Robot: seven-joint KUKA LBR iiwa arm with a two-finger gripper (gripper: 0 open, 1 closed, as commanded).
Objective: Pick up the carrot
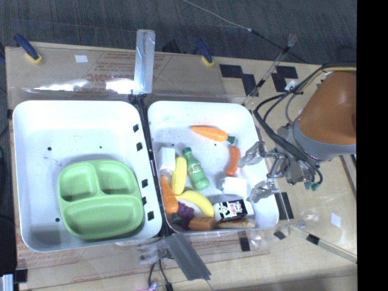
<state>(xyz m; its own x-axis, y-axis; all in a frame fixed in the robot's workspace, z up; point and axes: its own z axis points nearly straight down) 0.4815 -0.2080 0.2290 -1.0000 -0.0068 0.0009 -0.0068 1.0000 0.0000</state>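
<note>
An orange carrot (209, 133) with a green stem end lies near the back of the right bin (200, 109). A second, smaller carrot (233, 160) stands tilted by the right wall, and a third (168, 195) lies along the left wall. My gripper (256, 174) hovers over the bin's right rim, open, its two fingers spread front to back with nothing between them. The upper fingertip (248, 158) is close beside the small carrot, apart from it.
The right bin also holds a green bottle (194, 168), two bananas (195, 200), a white block (234, 185), a black-and-white carton (231, 209) and a purple item (185, 211). A green divided plate (100, 199) sits in the left bin (36, 120). Cables trail at the right.
</note>
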